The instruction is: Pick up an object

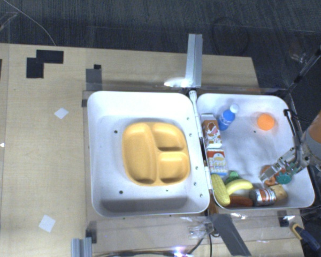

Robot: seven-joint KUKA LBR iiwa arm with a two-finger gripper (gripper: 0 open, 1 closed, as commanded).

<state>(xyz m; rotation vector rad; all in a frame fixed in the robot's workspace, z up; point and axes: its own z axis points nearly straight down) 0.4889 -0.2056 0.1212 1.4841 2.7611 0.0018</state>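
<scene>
From above, the arm's fingers hang low in the right shallow white plastic bin; whether they are apart or together I cannot tell. Nothing appears lifted, so picking seems still ahead. Just beneath them lies a glossy metal can; beside it a smooth curved yellow banana; farther off, a round orange ball.

Single fixed camera above the bench, looking down at a slant, both white bins in full view mid-frame, dark floor perhaps carpet at far edge, arm entering from right
</scene>
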